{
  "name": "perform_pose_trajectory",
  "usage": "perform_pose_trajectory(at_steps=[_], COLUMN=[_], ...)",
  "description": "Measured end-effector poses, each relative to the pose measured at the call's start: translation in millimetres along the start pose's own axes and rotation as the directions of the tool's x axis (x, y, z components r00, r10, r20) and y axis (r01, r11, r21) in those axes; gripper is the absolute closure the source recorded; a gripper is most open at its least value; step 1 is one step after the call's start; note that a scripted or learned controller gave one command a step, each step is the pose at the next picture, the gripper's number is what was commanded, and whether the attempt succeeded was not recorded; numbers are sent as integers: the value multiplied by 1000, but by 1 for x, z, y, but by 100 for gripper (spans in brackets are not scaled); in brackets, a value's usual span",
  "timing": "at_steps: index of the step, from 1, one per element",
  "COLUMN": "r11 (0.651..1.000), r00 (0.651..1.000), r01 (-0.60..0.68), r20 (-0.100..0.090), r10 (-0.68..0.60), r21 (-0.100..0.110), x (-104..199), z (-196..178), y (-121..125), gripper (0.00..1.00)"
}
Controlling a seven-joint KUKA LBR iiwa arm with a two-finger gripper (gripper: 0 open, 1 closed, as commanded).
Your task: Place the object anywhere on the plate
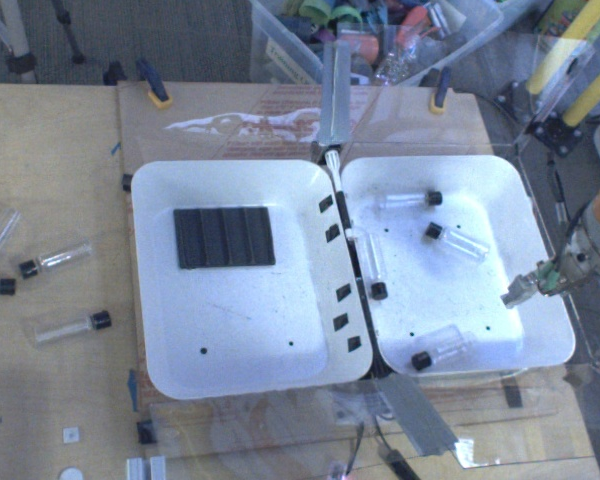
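My pincer point(520, 293) hangs at the right edge of the right bin point(500, 183), just over its rim, and whether it is released or clenched I cannot tell — it is too small and blurred there. Nothing shows between its tips. The black ribbed plate point(224, 237) lies flat in the left bin point(180, 358), toward the upper left part. The clear vials with black caps all lie in the right bin — one point(408, 200) near the top, one point(456, 240) just below it, one point(370, 266) along the divider, and one point(438, 348) near the bottom wall. More vials point(58, 259) lie on the wooden bench to the left, well apart from both bins
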State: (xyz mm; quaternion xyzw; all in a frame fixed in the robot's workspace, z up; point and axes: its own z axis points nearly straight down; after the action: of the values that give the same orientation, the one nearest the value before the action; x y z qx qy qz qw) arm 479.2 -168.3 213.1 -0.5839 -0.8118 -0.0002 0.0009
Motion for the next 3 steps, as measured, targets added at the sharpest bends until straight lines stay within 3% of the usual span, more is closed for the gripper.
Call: perform_pose_trajectory(at_steps=[1,2,3], r11=[934,814,286], r00=[934,814,286], r01=[-357,-580,-958], r20=[2,3,5], r10=[357,580,958], r21=[-1,-3,3], x=[10,15,69], z=[-7,-116,-71], y=[76,126,138], gripper=[100,100,100])
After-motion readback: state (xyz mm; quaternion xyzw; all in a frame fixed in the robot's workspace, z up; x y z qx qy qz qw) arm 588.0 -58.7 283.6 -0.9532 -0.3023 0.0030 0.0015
